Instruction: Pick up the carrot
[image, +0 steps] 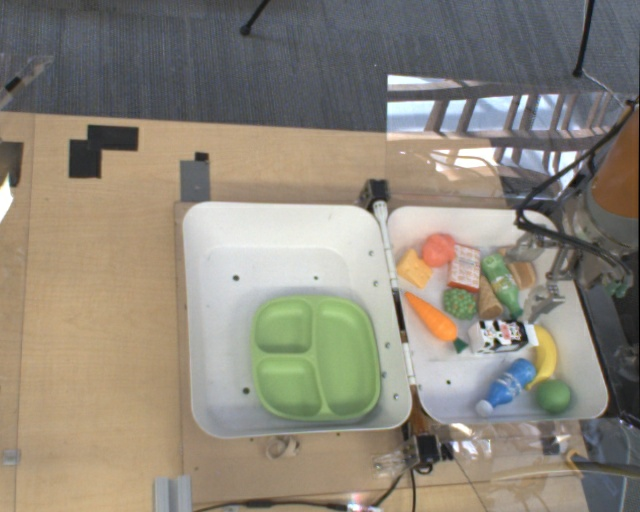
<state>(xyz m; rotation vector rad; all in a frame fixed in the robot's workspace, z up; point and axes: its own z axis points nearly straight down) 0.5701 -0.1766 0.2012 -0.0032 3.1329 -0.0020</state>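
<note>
Pincer: I see the pincer (548, 296) at the right of the frame, low over the right bin's upper right part; I cannot tell its state from here.
Arm: the arm (612, 180) enters from the right edge, orange band showing at the upper right.
Nearest items: the green bottle (501, 283) and a brown packet (491, 297) lie just left of the pincer; the black-and-white carton (499, 337) sits just below it.
Carrot: the carrot (431, 315) lies in the left part of the right bin (440, 385), slanting from upper left to lower right, green end near the carton. I see it apart from the pincer.
Around the carrot: yellow wedge (414, 269) and red ball (438, 249) above it, green round item (460, 302) just to its right.
Lower right of bin: banana (544, 355), blue bottle (506, 387), green ball (553, 396).
Left bin: the left bin (230, 260) carries a green divided plate (315, 357) in its lower half.
Tabletop: the tabletop (90, 330) is light wood, both bins side by side on it.
</note>
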